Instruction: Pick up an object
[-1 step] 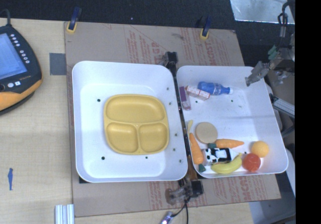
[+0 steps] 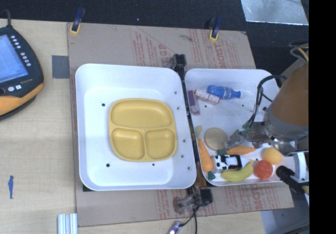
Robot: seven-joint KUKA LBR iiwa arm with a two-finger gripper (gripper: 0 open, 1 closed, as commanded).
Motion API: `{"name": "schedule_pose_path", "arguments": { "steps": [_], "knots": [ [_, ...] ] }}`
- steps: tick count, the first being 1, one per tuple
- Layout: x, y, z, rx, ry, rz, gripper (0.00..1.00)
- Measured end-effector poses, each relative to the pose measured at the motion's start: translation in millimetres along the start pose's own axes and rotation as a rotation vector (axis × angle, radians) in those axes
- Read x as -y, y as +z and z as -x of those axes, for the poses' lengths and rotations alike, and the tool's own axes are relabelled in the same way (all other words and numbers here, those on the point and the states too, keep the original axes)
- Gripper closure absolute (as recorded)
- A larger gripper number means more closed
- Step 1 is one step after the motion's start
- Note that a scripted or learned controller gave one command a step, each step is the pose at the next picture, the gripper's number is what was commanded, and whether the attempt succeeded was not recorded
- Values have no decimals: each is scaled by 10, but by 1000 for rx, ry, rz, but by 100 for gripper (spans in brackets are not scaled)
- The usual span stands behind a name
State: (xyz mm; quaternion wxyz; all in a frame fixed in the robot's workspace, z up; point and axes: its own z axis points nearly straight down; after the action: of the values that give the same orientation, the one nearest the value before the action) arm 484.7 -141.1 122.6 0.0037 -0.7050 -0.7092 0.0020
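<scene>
- The arm (image 2: 291, 104) reaches into the right bin (image 2: 231, 75), with the gripper (image 2: 242, 138) low over the toys crowded into that bin's near corner.
- Whether the fingers are spread or closed I cannot tell; they are small, dark and partly lost against the wrist.
- Nothing is visibly held. The closest candidates are an orange piece (image 2: 241, 150) just under the gripper and a tan disc (image 2: 214, 138) beside it.
- Around them lie a carrot (image 2: 205, 155), a black-and-white toy (image 2: 229, 162), a banana (image 2: 236, 173), a tomato (image 2: 263, 169) and a lemon (image 2: 272, 155), many touching.
- Risk: in such a tight cluster the fingers could land on two things at once, or nudge one aside and close on nothing.
- Risk: the round fruit may roll or squirt out.
- A blue bottle (image 2: 223, 92) and a small packet (image 2: 206, 96) lie well apart, toward the bin's far side.
- The left bin (image 2: 94, 175) holds a yellow divided plate (image 2: 143, 128).
- The arm's bulk hides the right bin's far-right portion.
</scene>
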Motion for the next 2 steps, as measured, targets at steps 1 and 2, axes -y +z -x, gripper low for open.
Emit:
{"name": "schedule_pose_path", "arguments": {
  "steps": [1,2],
  "knots": [
    [-592,-697,-887,1,0,5,0],
    [-1210,313,-312,3,2,2,0]
  ]
}}
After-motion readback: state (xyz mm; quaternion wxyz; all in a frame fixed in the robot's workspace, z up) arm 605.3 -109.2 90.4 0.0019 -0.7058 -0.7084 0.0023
